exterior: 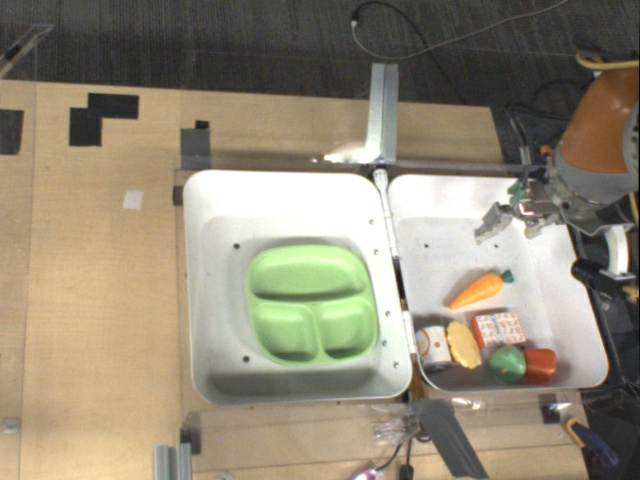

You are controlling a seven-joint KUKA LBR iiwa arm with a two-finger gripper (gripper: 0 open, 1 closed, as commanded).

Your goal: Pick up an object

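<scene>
The right bin [440, 218] holds several toy foods near its front. An orange carrot [477, 289] with a green top lies slanted mid-bin. Below it sit a small white can [433, 344], a yellow piece [462, 345], a red-and-white patterned box [498, 327], a green round piece [507, 362] and a red piece [540, 364]. My gripper [510, 224] hangs over the bin's far right part, above and beyond the carrot. It is open with nothing between its fingers [488, 225].
The left bin [215, 268] bears a green divided plate [308, 303]. A metal post [384, 108] stands behind the seam between the bins. Cables and black fittings crowd the right bin's right edge [600, 278].
</scene>
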